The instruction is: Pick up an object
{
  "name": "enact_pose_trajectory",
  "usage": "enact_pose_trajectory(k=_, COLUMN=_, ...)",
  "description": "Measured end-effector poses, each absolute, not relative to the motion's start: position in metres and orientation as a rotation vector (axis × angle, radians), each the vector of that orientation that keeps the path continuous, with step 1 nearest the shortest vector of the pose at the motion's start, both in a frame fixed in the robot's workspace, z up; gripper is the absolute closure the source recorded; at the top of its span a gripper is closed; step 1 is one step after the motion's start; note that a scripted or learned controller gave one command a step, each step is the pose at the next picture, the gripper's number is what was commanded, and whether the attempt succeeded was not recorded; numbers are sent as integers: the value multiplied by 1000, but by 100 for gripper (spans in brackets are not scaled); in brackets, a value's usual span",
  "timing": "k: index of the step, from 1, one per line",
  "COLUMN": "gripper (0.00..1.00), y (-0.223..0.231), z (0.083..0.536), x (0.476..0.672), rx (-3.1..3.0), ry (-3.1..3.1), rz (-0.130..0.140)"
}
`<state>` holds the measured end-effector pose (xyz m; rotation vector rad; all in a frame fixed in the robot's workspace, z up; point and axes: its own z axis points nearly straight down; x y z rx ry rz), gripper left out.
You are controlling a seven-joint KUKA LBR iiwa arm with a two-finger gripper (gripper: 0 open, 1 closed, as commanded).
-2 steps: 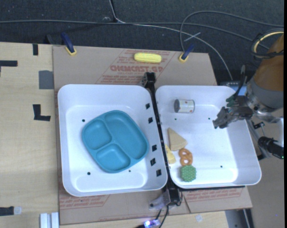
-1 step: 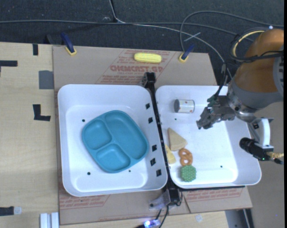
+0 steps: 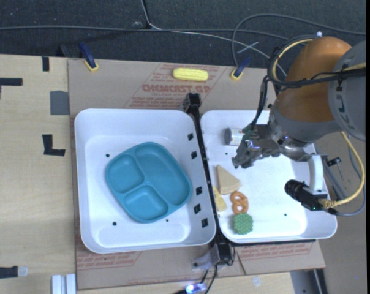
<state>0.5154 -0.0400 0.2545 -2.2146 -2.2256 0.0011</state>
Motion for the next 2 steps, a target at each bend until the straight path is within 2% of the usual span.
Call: enact_pose_trajectory(k=2, gripper=100, y=63, z=244, x=501, rx=-2213, ry=-2228, rz=1)
